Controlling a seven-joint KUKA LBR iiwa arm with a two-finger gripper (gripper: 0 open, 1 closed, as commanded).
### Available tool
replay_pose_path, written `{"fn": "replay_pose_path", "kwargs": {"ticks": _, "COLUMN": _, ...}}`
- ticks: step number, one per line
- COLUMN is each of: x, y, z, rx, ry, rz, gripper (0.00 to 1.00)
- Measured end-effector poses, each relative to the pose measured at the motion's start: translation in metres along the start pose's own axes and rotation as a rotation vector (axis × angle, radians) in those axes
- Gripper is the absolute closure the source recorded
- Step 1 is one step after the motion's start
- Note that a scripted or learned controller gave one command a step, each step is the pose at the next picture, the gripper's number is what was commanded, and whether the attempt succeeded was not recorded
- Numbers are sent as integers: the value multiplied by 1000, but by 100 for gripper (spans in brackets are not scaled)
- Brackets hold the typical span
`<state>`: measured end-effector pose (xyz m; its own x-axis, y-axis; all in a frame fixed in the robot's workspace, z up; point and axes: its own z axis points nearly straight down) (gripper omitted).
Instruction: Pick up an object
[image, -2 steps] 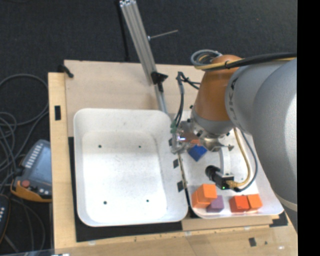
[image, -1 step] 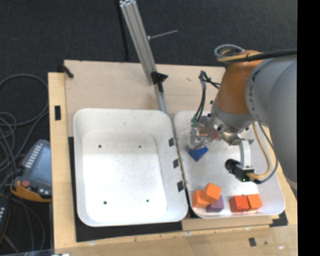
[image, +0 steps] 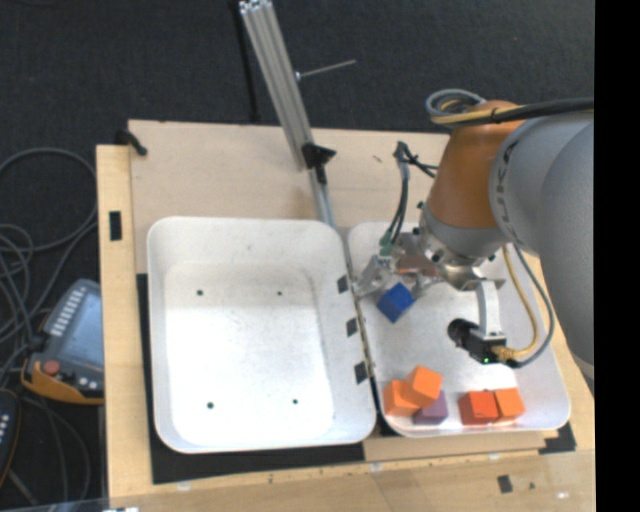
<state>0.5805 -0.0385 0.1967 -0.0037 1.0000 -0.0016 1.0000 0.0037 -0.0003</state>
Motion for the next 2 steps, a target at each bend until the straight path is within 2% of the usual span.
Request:
{"fn": "replay_pose_path", "kwargs": {"ticks": 1, "x": -57, "y": 23, "z": 48, "rx": 1, "ry": -3, "rz": 8, "gripper": 0}}
{"fn": "replay_pose_path", "kwargs": {"ticks": 2, "x": -34, "y": 10, "z": -35, "rx": -9, "ry": 1, "rz": 0, "gripper": 0}}
